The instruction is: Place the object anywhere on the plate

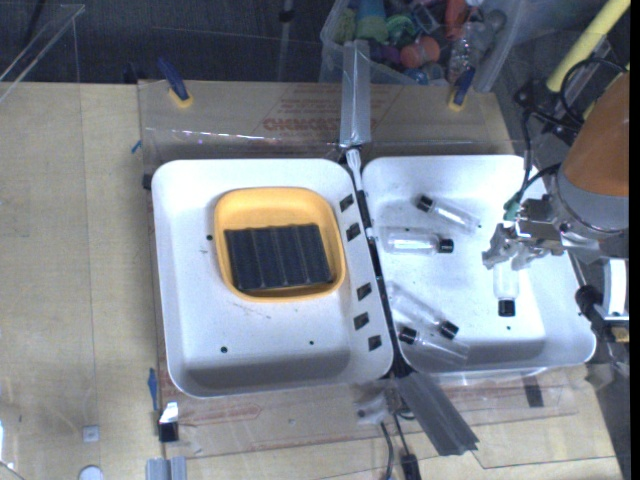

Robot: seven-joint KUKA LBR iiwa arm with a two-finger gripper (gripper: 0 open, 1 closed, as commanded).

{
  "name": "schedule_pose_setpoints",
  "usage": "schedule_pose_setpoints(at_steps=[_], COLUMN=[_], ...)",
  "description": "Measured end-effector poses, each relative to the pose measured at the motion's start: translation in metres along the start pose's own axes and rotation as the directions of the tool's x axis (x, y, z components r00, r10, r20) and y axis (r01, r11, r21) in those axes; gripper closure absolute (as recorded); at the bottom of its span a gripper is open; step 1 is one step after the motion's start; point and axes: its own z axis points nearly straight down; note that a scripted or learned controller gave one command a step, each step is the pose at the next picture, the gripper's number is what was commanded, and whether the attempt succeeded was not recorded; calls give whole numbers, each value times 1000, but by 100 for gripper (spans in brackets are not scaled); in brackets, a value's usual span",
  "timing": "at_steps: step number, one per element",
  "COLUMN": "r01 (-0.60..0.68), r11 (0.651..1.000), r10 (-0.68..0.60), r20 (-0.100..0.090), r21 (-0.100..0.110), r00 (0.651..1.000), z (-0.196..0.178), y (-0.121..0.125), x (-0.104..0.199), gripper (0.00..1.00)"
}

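A yellow plate [228, 215] sits in the left bin [180, 298], with a dark ridged slab [278, 256] lying on it. Several clear vials with black caps lie in the right bin [470, 173]: one at the back [441, 209], one near the divider [415, 241], one at the front left [430, 331]. Another vial [506, 293] lies lengthwise with its cap toward the front, just below my gripper [510, 251]. The gripper hangs over the right side of the right bin, its tip right at this vial's far end. Whether it touches the vial is unclear.
The raised divider [362, 268] with black clips separates the two bins. A clear tub of colourful toys [415, 18] stands behind the bins. The arm's orange band [605, 148] and cables crowd the right edge.
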Motion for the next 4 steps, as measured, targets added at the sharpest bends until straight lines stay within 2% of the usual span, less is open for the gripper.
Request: schedule_pose_setpoints(at_steps=[1, 2, 3, 4], r01=[0, -79, -98, -75], r11=[1000, 997, 995, 997], r10=[0, 79, 98, 75], r20=[0, 1, 1, 1], r21=[0, -2, -2, -4], r00=[1000, 997, 995, 997], z=[0, -22, -24, -42], y=[0, 1, 98, 118], x=[0, -49, -65, -75], gripper=[0, 0, 0, 0])
